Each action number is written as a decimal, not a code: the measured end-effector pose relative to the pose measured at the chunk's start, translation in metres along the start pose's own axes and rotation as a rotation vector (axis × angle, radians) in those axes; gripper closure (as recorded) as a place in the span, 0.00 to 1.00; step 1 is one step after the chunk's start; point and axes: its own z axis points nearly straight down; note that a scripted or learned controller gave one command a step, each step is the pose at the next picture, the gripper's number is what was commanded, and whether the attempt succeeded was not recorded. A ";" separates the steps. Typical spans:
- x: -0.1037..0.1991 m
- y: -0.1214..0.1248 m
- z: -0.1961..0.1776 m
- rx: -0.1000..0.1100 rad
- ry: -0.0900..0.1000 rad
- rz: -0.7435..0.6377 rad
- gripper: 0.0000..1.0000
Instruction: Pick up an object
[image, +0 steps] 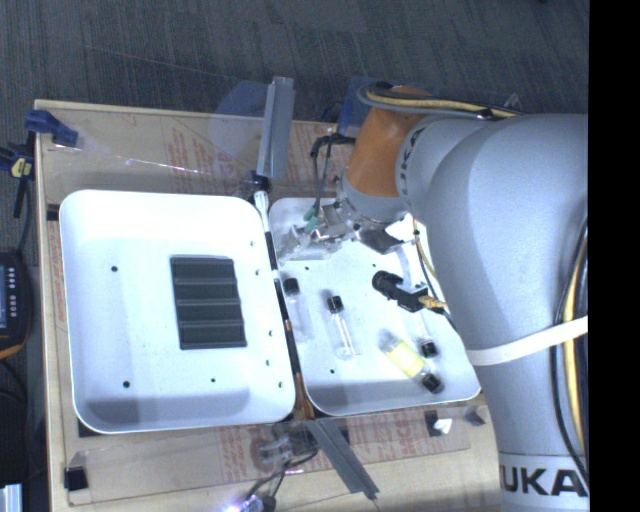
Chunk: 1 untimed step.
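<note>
2 bins; jaws (318, 228) low at right bin (455, 385) far-left corner, grip state unclear

Bright overhead light blows out the left bin (100, 230) to near-featureless white, casts soft shadows along its near wall, and leaves the surrounding floor (150, 50) dim and grainy.

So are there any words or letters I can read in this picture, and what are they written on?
"UKA": white letters low on the grey robot arm, cut off at the edge of the picture.
Faint reddish printing on the brown board under the white bins: too blurred to read.
Small marks on the dark box at the left edge: too small to read.
</note>
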 end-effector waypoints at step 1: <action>-0.002 -0.001 -0.010 0.003 -0.002 -0.003 1.00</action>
